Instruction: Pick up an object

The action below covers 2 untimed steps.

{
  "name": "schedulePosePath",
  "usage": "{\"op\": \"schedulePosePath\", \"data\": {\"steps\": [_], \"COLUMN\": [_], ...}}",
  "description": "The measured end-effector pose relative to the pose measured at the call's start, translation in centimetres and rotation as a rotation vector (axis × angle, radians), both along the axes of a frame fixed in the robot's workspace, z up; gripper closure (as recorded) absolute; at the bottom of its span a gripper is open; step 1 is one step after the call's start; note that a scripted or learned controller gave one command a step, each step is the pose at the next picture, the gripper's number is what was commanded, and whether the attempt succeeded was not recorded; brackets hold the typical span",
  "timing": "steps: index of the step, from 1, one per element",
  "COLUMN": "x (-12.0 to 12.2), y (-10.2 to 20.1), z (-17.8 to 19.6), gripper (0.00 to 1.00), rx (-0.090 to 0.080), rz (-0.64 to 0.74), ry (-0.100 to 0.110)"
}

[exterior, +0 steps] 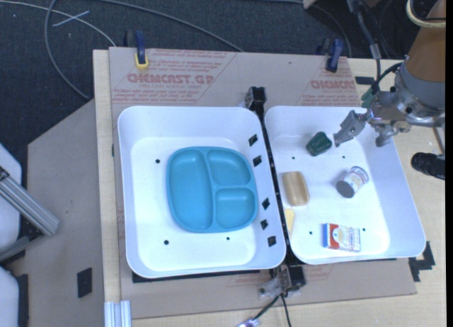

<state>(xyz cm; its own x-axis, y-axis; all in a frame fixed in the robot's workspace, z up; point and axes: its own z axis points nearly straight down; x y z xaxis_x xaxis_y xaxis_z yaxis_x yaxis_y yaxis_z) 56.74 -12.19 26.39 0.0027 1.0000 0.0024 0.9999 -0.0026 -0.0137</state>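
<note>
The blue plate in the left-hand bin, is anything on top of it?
No. The blue plate has three bare compartments. Whatever lies beneath it on the left bin floor is covered.

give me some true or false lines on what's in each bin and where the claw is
1. The blue plate lies in the left bin. True.
2. The tan block lies in the left bin. False: it is in the right bin, near the divider.
3. The claw hangs over the right bin's upper part. True.
4. The green object is held up between the claw's fingers. False: it lies on the bin floor beside the claw.
5. The small packet lies near the right bin's front edge. True.
6. The can stands on the blue plate. False: it lies in the right bin.
</note>
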Motion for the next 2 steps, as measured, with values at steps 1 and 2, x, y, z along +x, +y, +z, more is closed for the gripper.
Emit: {"op": "schedulePosePath", "data": {"steps": [1,2], "x": [0.2,-0.2], "y": [0.0,0.1], "z": [0.7,-5.5], "gripper": [0.00,0.00], "rx": [-0.002,0.000], "rz": [0.002,0.002], "ry": [-0.012,-0.008]}}
